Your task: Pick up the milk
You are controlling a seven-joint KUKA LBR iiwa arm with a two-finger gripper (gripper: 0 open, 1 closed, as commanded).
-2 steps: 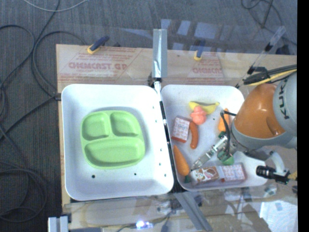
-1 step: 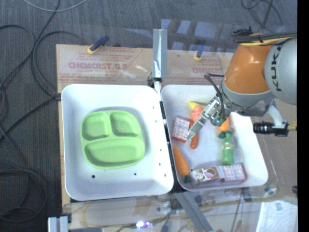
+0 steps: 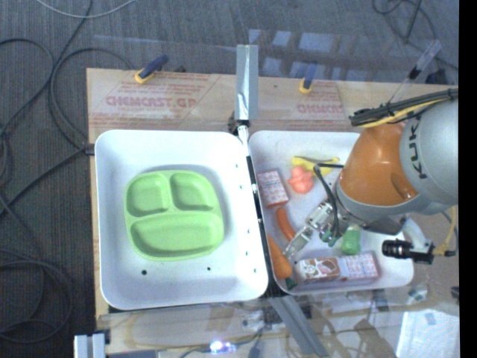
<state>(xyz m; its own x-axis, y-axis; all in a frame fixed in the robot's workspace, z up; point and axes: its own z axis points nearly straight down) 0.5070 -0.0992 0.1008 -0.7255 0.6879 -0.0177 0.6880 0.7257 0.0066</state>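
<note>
Milk carton [image 3: 339, 268] is lying flat along the right bin's [image 3: 261, 144] near wall. Pincer [image 3: 307, 230] is hovering just above it, jaw state unclear, holding nothing visibly. Risk: carrots [image 3: 280, 239] crowding its left end are getting snagged, or fingers slipping off the flat face.

Two bins side by side on the worktop [image 3: 112, 103], touching along their inner walls. In the left bin [image 3: 112, 200], a divided tray [image 3: 176, 215] near its middle. In the right bin [image 3: 262, 148]: a small carton [image 3: 272, 187] by the left wall, a carrot [image 3: 284, 222] just in front of it, another carrot [image 3: 279, 260] at the front left corner, a flat box [image 3: 339, 268] along the front wall. Claw [image 3: 309, 230] above the bin's middle, between carrot and block [image 3: 349, 240].
</note>
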